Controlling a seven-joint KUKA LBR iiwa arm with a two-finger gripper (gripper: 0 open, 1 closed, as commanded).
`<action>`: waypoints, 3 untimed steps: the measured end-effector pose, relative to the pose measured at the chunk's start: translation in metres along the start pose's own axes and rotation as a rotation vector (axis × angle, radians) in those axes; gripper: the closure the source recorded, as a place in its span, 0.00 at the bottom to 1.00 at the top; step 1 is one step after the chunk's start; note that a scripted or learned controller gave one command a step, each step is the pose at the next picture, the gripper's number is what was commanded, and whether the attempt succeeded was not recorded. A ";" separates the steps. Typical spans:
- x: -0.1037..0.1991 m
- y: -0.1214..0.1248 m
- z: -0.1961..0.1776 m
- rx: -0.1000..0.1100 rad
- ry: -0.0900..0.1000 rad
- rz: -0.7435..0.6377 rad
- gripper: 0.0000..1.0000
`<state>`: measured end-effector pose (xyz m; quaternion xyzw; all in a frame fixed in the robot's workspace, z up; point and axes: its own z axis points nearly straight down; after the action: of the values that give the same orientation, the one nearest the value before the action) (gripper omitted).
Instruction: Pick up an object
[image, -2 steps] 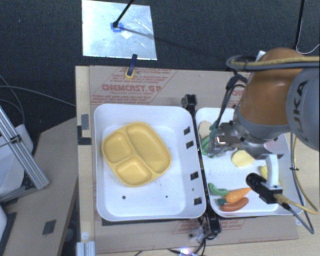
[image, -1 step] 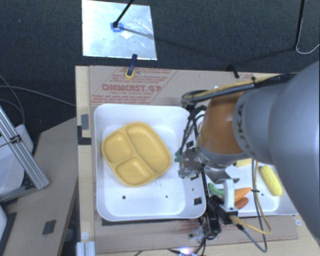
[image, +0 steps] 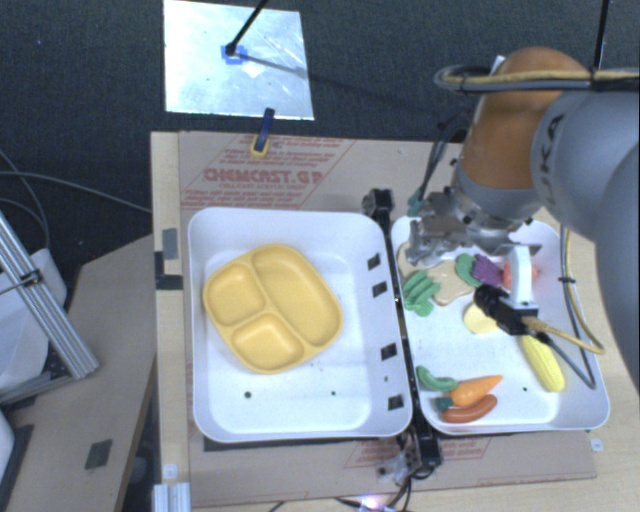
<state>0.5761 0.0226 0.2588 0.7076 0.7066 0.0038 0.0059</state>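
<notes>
Bright overhd light, soft blur, foil glare

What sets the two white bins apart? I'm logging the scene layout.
The left bin holds one large yellow divided tray, lying at an angle; the right bin holds many small toy foods, such as a corn cob and a carrot. The arm reaches over the right bin's far end, not the left bin. Both are shallow, white and side by side.
</notes>
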 end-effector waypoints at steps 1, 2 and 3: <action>-0.017 -0.076 -0.047 0.009 0.004 0.000 1.00; 0.022 -0.084 0.080 0.026 0.004 -0.005 1.00; 0.068 -0.052 0.038 0.008 0.006 -0.011 1.00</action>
<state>0.5250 0.0901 0.2198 0.7038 0.7104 0.0028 0.0010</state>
